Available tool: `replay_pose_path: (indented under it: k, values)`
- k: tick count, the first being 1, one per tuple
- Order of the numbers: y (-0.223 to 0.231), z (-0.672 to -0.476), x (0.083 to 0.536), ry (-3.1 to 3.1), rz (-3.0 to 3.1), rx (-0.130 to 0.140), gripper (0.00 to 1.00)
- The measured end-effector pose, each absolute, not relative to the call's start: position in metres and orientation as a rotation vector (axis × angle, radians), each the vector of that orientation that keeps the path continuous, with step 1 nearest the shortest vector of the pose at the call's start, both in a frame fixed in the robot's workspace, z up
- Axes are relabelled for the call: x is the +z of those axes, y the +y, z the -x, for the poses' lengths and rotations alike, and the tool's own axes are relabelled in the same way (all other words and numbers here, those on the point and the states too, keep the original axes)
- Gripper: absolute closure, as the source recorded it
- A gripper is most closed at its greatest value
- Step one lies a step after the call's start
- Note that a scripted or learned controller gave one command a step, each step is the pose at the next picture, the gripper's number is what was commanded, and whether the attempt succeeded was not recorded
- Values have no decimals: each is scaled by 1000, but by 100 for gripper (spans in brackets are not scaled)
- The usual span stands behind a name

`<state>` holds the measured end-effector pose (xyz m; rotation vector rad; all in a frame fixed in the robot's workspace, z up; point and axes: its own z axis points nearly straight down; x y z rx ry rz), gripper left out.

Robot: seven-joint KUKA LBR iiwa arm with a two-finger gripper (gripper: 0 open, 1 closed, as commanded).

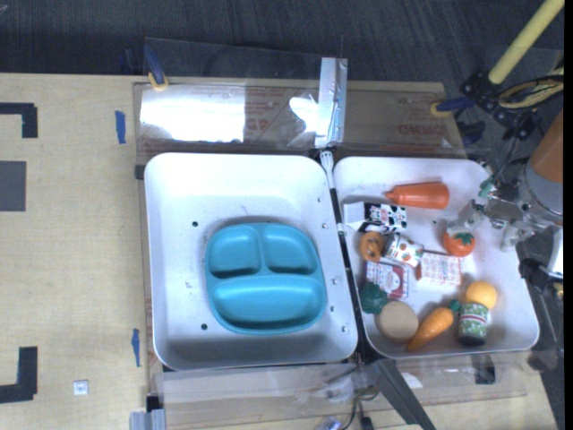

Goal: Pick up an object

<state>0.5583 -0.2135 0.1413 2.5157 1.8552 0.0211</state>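
Note:
The right bin [354,176] holds several toy foods. An orange carrot-like piece [418,194] lies at the back, with a black-and-white carton [386,214] just in front of it. A red tomato [458,242] sits toward the right side. Red-and-white packets [405,251] lie in the middle, and a small orange fruit [372,245] is beside them. At the front are a beige potato [397,320], an orange carrot [431,323], a yellow lemon [481,294] and a green jar [473,322]. My gripper [498,213] hangs over the bin's right side, just up and right of the tomato, with nothing seen held.
The left bin [170,240] holds a blue divided plate [265,274]. A clear plastic sheet [242,106] and a metal bracket [332,101] stand behind the bins. Cables and a yellow pole [530,27] are at the top right near the arm [546,164].

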Motion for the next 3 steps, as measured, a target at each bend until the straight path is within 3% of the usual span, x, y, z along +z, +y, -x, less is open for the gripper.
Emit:
replay_pose_path:
  k: [3]
  values:
    - [-212, -568, 137, 1861, -2492, 41, 0]
